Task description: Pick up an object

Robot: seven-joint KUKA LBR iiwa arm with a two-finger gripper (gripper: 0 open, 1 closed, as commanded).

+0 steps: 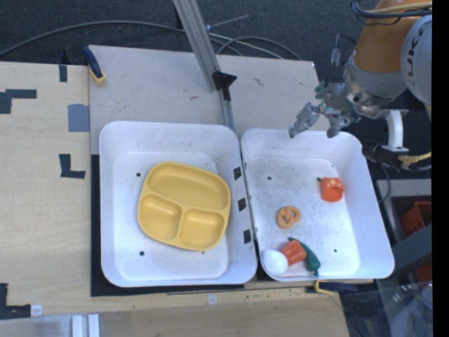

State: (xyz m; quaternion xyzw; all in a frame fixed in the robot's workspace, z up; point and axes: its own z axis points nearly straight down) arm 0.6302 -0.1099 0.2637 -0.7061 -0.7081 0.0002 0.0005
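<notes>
Pretzel (287,217) knotted, egg (274,261) smooth, round

Right bin holds four loose items. Small orange pepper-shaped toy (331,189), right of frame centre, near the bin's right wall. Tan pretzel-shaped piece (287,217) lying flat, mid-bin. Red chilli-like toy with green stem (300,253) at lower edge, touching a white egg-shaped object (275,262) on its left.

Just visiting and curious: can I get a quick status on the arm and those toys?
Gripper open over right bin's far rim, holding nothing. Orange toy, pretzel, white egg untouched on bin floor. Nothing in the way.
</notes>
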